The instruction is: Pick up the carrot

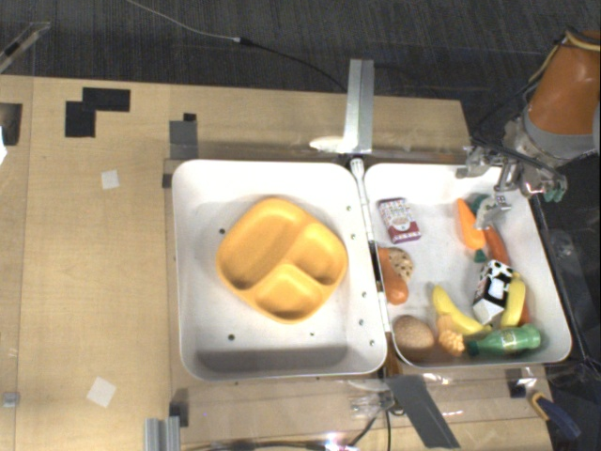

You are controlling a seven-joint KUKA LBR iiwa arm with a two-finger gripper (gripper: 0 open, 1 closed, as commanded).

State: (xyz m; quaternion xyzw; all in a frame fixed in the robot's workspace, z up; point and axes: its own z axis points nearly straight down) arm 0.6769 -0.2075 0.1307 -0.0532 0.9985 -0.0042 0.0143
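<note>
The carrot is seen lying in the right bin near its far right corner. The gripper is positioned just beside it; jaw state cannot be told. Print on the red-and-white packet is unreadable. A yellow divided tray is held in the left bin.

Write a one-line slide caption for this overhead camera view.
End effector hovers over carrot in right bin.
</note>
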